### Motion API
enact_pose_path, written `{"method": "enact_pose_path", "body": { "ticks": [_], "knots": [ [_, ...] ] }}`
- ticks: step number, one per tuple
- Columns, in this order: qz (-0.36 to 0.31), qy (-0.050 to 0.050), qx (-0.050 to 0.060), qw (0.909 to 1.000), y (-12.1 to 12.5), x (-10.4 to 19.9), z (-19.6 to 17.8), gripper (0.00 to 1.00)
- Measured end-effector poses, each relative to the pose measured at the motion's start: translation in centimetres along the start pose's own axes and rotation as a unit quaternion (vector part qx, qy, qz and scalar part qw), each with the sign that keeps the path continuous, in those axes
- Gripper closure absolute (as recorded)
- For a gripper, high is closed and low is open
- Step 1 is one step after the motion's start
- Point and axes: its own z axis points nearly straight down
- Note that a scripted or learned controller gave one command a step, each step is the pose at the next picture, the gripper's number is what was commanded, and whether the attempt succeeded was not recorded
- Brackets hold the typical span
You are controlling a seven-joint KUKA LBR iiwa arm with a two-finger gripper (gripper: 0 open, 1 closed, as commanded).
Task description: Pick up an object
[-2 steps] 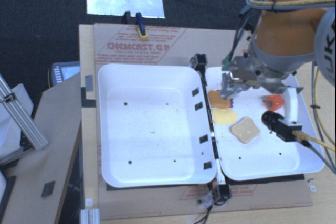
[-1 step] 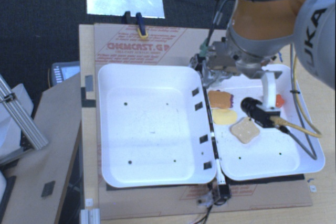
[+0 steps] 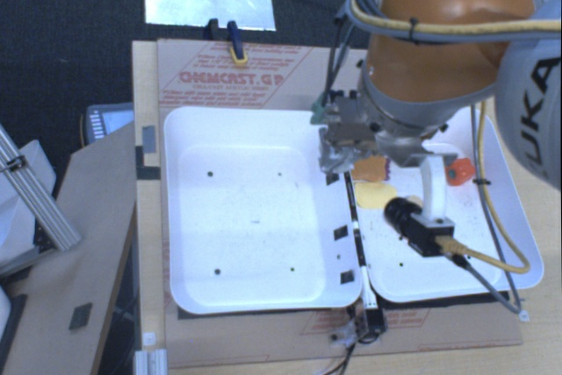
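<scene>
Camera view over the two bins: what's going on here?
The KUKA arm reaches in from the right, with its end effector low at the inner edge of the right bin, beside the left bin. Just next to it in the right bin lie an orange piece and a pale yellow piece, with a red-orange object further right. Nothing can be seen held, so no pick is confirmed.

The left bin (image 3: 246, 215) is open across its whole floor, with room to pass anywhere inside its rim. The right bin (image 3: 404, 275) is tighter: a yellow piece (image 3: 373, 196), an orange piece (image 3: 372, 168) and a red thing (image 3: 458, 171) crowd its far half, under the arm (image 3: 448, 22). Only its near floor lies bare.
</scene>
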Motion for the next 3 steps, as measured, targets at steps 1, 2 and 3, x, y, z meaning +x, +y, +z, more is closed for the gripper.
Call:
{"method": "enact_pose_path", "body": {
  "ticks": [1, 2, 3],
  "knots": [
    [0.001, 0.002, -0.008, 1.0, 0.3, 1.9, -14.2, 1.0],
    [-0.001, 0.0, 0.0, 1.0, 2.7, 10.4, -13.4, 1.0],
    [0.002, -0.001, 0.0, 1.0, 2.7, 9.9, -13.5, 0.0]
  ]
}}
